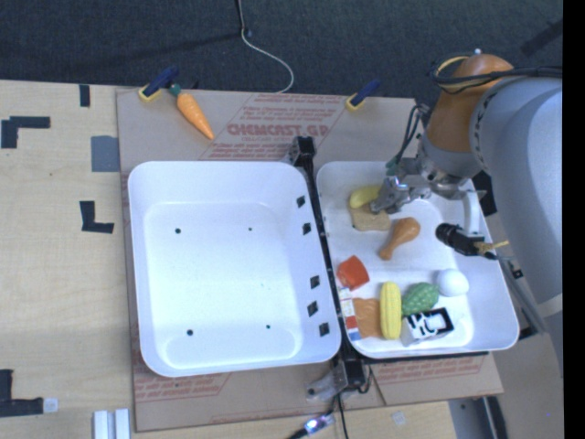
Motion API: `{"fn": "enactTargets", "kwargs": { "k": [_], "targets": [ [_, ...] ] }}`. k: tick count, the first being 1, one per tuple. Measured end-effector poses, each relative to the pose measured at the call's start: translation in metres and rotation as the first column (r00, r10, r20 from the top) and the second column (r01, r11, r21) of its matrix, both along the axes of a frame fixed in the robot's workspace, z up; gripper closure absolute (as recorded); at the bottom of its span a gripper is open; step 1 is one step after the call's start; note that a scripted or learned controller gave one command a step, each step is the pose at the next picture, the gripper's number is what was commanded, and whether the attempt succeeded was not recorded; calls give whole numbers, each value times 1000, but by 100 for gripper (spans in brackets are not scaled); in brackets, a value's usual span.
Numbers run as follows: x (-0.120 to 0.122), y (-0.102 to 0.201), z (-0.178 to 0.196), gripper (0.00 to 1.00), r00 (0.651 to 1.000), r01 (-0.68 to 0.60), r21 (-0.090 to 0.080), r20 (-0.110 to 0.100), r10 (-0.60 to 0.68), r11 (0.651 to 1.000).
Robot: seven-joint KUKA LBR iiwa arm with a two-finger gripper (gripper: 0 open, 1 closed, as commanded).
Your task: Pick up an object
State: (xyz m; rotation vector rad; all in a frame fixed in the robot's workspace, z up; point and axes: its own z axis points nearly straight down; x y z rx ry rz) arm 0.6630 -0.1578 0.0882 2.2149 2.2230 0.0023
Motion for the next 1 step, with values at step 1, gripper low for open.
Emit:
{"fn": "enactTargets", "kwargs": {
  "k": [1],
  "targets": [
    [-39,-8,2,100,1000,4,-2,11,-3,1000]
  ]
}}
